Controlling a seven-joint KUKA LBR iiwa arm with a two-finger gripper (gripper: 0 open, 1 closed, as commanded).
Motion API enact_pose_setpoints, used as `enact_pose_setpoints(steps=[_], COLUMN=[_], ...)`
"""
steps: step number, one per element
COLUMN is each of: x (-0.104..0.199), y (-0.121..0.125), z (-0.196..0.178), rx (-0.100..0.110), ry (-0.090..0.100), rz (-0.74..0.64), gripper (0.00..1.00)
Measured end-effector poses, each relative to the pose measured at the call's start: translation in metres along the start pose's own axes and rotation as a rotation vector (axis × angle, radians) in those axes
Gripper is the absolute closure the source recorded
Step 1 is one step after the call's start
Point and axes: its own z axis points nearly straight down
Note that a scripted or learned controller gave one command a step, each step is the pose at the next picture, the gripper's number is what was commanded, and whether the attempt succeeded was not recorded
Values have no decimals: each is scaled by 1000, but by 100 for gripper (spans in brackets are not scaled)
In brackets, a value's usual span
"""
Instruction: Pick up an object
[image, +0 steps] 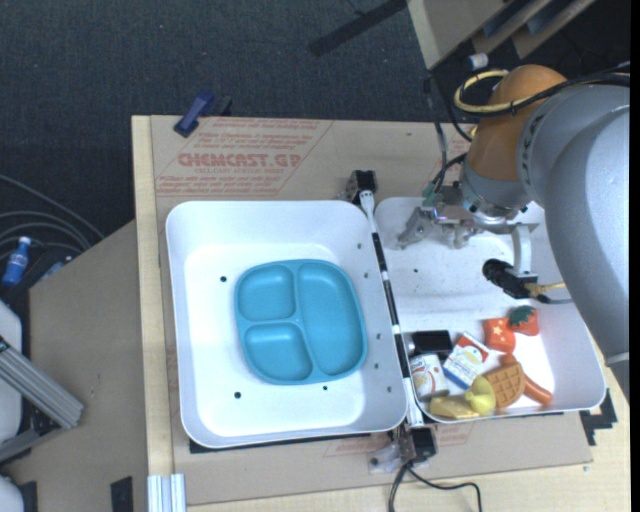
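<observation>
Bright even overhead light; white bins (190, 330) near glare; soft shadows; slight overall blur.

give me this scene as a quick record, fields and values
left bin: holds a blue divided plate
right bin: toy food heaped at its near end, far half bare
food seen: tomato, waffle, carton, yellow pieces
arm: grey with orange band, over the right bin's far end
pincer: above the bare far end, away from the food, nothing seen in it
</observation>
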Motion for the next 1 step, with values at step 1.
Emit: enact_pose_setpoints(steps=[1], x=[-59], y=[-84], z=[1], rx=[3], ry=[0], rz=[2], gripper=[0])
